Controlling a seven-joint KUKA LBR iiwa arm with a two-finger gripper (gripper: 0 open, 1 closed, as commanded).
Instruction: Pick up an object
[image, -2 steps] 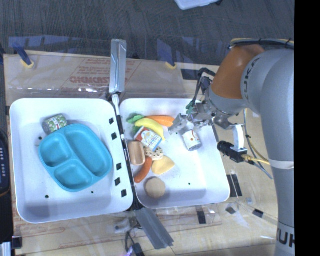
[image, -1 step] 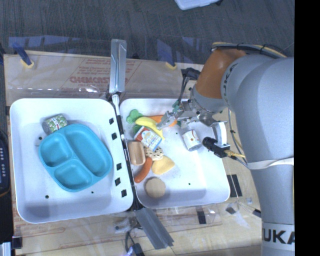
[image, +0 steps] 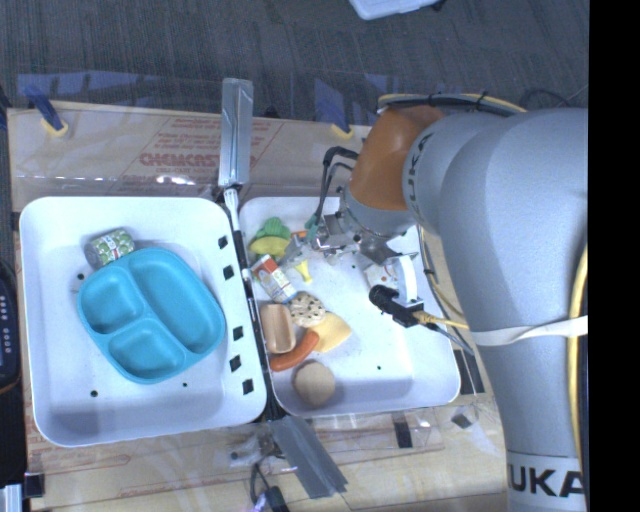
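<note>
Here is the arm (image: 480, 200), reaching in from the right and bent low over the right bin (image: 425, 385), its orange band sitting just above the wrist. The hand (image: 335, 235) is down near the far left part of that bin, close to the green toy (image: 270, 240) and the small bottle (image: 272, 277). Whether it is spread or pressed together, I cannot tell; the wrist and cabling crowd that spot, and nothing can be seen pinched there.

The pickable things sit in a cluster along the left wall of the right bin: the green toy at the top, the bottle below it, then a spotted cookie (image: 306, 309), a yellowish wedge (image: 333, 331), a bread-like roll (image: 275, 327), a sausage (image: 296, 351) touching the roll, and a tan ball (image: 313, 383) nearest the camera. They are packed tight, so a clean grab looks tricky; the ball stands a little apart and looks the easier target.

Over in the left bin (image: 60, 400), a blue divided plate (image: 150, 313) lies flat, with a small can (image: 109, 245) just beside its far corner. Those are well apart from the hand. My read: the pick is not yet made.
</note>
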